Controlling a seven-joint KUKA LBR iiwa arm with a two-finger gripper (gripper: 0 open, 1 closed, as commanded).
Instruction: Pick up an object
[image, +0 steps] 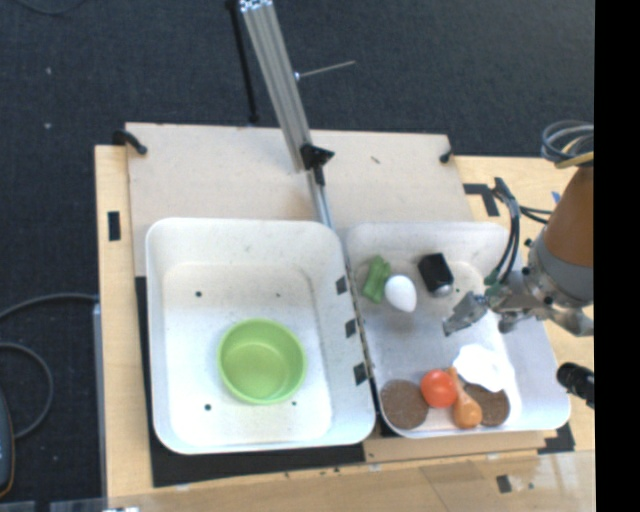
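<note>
Hand (470, 312) sits low over the right bin (530, 400), about mid-bin, arm (570, 240) coming in from the right edge with the orange band above the wrist. Can't tell the hand's state: the metal parts at the tip are too small and blurred to read. Nothing visibly between them, so I'd call nothing held.

Candidates, all in the right bin:
- black block (435, 272) just up and left of the hand, near the bin's far wall
- white egg (401, 293) further left, touching or just beside a green toy (376, 279) by the bin's left wall
- white crumpled thing (484, 366) just below the hand
- red ball (438, 388) at the near edge, with an orange piece (466, 411) beside it, between two brown discs (404, 403) lying flat

Left bin (180, 250) holds only a green bowl (261, 360), upright, well apart from the hand. Desk (115, 300) around the bins carries nothing relevant.

Step, as I read it: approach or descent, pre-grasp. No lift yet, task basically at the start.

Next move needs a target commitment. Nearest options are the black block and the white crumpled thing. Block looks rigid with flat sides, likely the easier pinch. Needs the hand centred over it, straddling it, then straight down, close, lift.

Risks: egg is round and will probably roll off if clipped; the near-edge cluster is crowded, and the discs look too flat to pinch.
</note>
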